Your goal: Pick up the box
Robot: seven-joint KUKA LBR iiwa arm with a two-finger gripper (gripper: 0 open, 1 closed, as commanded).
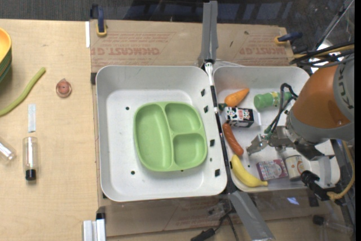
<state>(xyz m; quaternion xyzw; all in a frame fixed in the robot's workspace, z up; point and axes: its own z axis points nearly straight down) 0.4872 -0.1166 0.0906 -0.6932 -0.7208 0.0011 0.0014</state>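
The end effector [260, 145] hangs low in the right bin [265, 72], just above the box [272, 170] at lower right. I judge it is lining up a grasp; its opening cannot be told.

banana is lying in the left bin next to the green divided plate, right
Not quite. The camera view shows the banana in the right bin, near its front left corner, beside a pink packet. The green divided plate sits alone in the left bin.
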